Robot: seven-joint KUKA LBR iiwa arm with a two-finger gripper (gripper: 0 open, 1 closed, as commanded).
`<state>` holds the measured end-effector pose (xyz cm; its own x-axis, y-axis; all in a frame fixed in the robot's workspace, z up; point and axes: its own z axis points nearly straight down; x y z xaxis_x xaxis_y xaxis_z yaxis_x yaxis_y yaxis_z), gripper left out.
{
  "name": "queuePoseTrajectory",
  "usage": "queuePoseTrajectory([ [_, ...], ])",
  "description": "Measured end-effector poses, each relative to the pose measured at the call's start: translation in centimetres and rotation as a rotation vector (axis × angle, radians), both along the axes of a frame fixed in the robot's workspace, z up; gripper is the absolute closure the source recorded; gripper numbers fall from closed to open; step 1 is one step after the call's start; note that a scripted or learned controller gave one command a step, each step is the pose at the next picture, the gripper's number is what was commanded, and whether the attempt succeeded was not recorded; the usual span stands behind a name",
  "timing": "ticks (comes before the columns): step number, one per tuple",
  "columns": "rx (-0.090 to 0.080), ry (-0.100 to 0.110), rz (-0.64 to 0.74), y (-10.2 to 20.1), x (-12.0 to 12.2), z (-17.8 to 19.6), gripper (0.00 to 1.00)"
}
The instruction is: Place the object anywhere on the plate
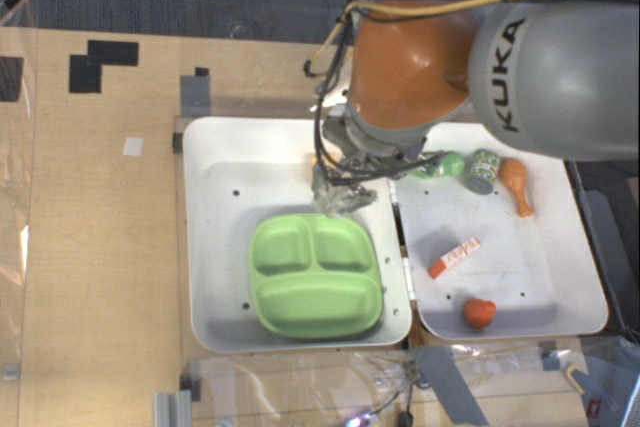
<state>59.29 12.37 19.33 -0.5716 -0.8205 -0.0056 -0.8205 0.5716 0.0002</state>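
A light green plate [315,277] with three compartments lies in the left white bin [215,245], toward its front right. My gripper [340,193] hangs under the orange wrist band, just above the plate's far rim near the wall between the two bins. A small greyish shape sits at the gripper's tip, and I cannot make out whether it is a held object or part of the gripper. The arm's body hides the back of the divide between the bins.
The right bin [570,295] holds a green object [441,165], a green can [485,171], an orange drumstick-shaped toy [516,185], a red and white bar [455,257] and a small red fruit [479,312]. The bench's wooden top [90,255] extends to the left.
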Motion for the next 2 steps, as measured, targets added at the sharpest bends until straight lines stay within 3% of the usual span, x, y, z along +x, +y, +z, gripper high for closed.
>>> queuePoseTrajectory([
  [1, -0.003, 0.000, 0.481, 0.6, -6.5, -6.1, 1.00],
  [2, -0.005, -0.002, 0.536, -8.3, -8.1, -1.0, 1.00],
])
